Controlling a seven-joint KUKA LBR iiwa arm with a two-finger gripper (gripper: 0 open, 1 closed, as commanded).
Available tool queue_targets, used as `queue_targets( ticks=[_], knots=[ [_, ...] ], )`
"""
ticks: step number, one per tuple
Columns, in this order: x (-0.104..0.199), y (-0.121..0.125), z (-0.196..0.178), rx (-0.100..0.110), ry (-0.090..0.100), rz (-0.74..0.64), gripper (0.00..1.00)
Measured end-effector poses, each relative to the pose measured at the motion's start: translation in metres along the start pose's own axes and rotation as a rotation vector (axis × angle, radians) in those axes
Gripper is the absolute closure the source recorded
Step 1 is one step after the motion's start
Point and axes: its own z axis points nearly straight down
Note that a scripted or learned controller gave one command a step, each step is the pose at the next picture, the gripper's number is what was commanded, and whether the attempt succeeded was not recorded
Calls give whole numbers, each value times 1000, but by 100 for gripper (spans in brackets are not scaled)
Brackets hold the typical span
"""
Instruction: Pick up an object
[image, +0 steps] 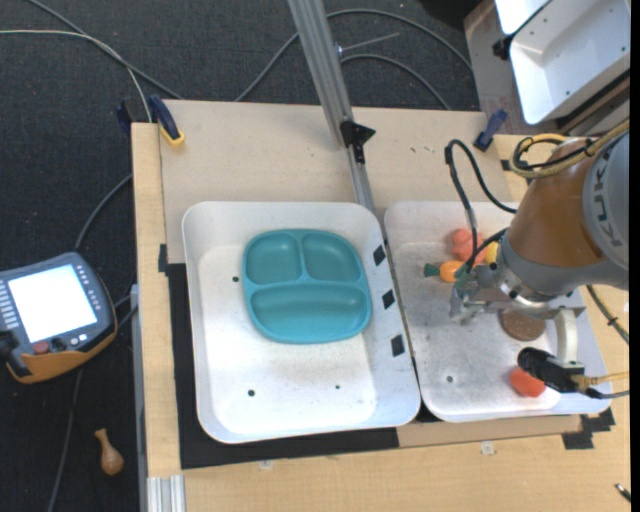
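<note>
My gripper (464, 303) hangs low over the middle of the right bin (440, 380). Just beyond it lie a small orange piece with a green end (446, 269), a red-orange round thing (460, 240) and a bit of yellow (487, 252) partly hidden by the wrist. A brown disc (520, 324) shows under the arm to the gripper's right. An orange-red lump (523, 381) rests near the bin's front right corner. I see nothing held in the gripper.
The left bin (225, 400) holds a teal divided plate (305, 284). A metal post (335, 90) slants up from between the bins at the back. Cables loop above the right bin. A pendant (50, 310) sits off the bench to the left.
</note>
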Motion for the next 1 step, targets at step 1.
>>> queue_targets(
  ticks=[1],
  knots=[
    [8,0,-47,-3,0,-1,100]
  ],
)
